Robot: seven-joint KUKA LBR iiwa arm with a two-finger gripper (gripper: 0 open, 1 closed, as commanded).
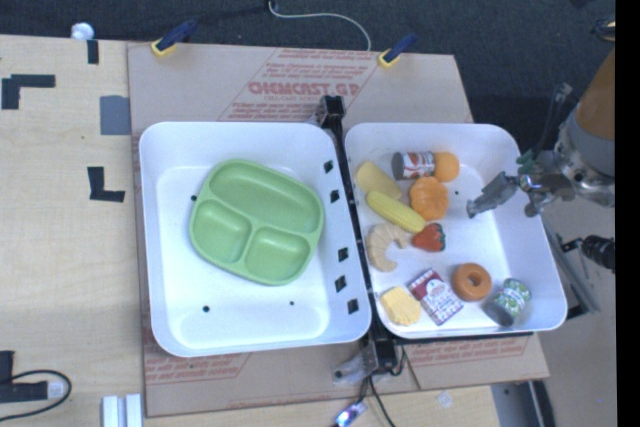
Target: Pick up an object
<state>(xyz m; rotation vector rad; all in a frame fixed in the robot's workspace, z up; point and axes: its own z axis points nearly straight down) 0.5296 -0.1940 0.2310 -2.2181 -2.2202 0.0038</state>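
Above the right bin [520, 245], we see the arm [590, 150] reaching in, its gripper [510, 190] spread open, holding nothing, beside the orange [430, 198].

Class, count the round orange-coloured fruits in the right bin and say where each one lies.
2. A small orange lies beside the can near the far wall; a larger orange sits just below it, above the strawberry.

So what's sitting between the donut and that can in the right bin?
In the camera view, a strawberry and an orange lie between the donut and the can.
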